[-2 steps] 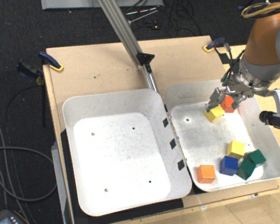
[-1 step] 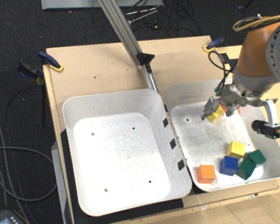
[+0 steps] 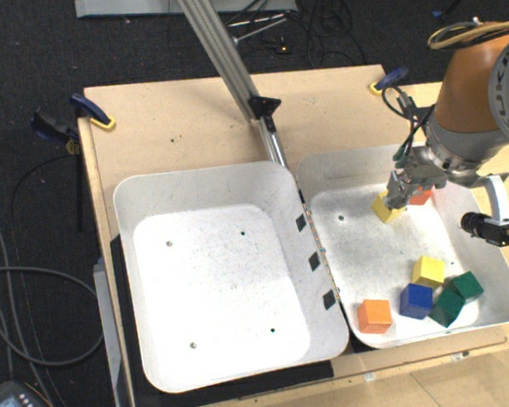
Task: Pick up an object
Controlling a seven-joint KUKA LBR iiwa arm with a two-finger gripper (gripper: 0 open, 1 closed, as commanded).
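We see the two-finger gripper (image 3: pixel 400 195) low at the right white bin's (image 3: pixel 362 240) twelve o'clock, touching a small yellow block (image 3: pixel 386 209), grip state unclear.

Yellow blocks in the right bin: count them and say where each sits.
2. One yellow block lies beside the gripper at the bin's upper middle; another yellow block tops the lower cluster. The arm may hide more.

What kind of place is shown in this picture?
Probably a robotics lab: a grey-and-orange arm works over two white bins on a clamped bench, with cables on the floor.
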